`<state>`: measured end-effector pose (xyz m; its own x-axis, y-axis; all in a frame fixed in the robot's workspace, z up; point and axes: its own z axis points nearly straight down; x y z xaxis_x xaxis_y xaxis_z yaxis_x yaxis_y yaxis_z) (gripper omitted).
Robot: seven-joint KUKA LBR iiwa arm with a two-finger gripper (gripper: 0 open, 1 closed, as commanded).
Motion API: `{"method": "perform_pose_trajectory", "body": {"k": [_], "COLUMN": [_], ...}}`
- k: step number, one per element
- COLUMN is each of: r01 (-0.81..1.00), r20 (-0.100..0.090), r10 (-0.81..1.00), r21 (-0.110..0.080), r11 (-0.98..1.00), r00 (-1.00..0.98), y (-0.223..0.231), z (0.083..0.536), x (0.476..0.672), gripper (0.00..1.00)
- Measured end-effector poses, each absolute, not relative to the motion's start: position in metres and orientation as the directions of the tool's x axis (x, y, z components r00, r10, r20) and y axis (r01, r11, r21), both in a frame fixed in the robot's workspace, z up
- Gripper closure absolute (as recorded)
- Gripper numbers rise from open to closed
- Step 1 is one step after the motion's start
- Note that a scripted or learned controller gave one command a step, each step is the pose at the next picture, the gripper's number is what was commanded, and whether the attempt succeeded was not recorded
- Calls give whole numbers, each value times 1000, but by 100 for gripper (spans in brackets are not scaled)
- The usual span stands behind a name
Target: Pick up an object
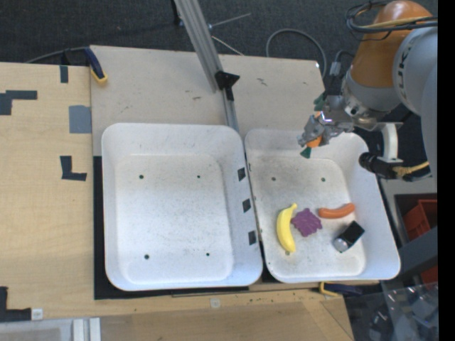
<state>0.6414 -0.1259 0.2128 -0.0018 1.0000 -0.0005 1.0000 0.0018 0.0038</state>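
Now you see the grey arm with orange band (398,48) over the far edge of the right shallow white plastic bin (370,190). Its gripper (311,142) has something small, orange and teal, between the fingers. Nearer to you than the jaws lie the yellow banana (286,227), the purple crumpled piece (306,222), the orange carrot-like stick (335,211) and the small black block (348,236).
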Motion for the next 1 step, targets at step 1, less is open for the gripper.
{"method": "perform_pose_trajectory", "body": {"k": [1], "r01": [1000], "r20": [2], "r10": [1000], "r21": [0], "r11": [7], "r00": [-7], "y": [-65], "z": [221], "x": [641], "gripper": [100]}}
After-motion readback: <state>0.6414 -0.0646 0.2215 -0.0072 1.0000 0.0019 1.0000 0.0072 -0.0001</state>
